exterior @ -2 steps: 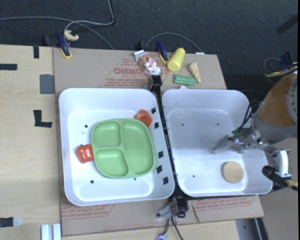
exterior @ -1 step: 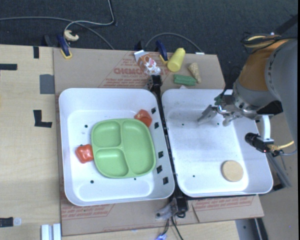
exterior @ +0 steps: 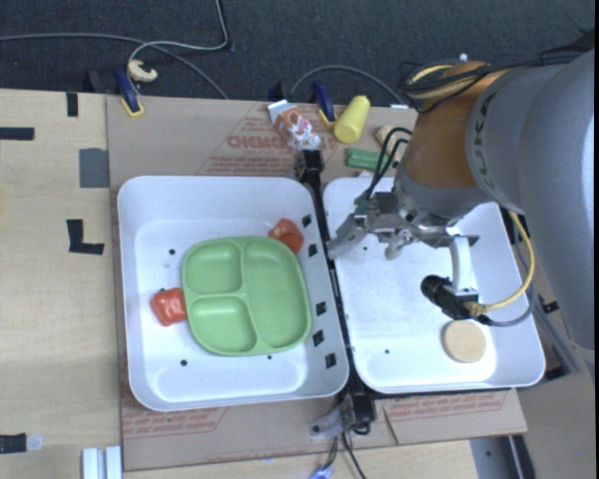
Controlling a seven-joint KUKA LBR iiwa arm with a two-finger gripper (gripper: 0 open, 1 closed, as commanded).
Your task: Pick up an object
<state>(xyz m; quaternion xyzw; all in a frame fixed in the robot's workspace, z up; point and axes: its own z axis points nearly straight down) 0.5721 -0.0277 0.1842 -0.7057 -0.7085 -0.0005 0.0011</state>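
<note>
My gripper (exterior: 368, 241) hangs over the upper left part of the right bin (exterior: 509, 372), close to the divider between the bins. Its two fingers stand apart, open, with nothing between them. A tan round disc (exterior: 466, 341) lies in the right bin's lower right area, well away from the gripper. In the left bin (exterior: 145, 367) a green divided plate (exterior: 248, 293) lies in the middle. An orange-red piece (exterior: 288, 235) sits at the plate's upper right edge, and another red piece (exterior: 168, 306) lies by its left edge.
Behind the bins on the cardboard lie a yellow cylinder (exterior: 351, 118), a small green item (exterior: 361, 158) and a printed packet (exterior: 294, 124). The grey and orange arm (exterior: 499, 138) covers the upper right of the right bin.
</note>
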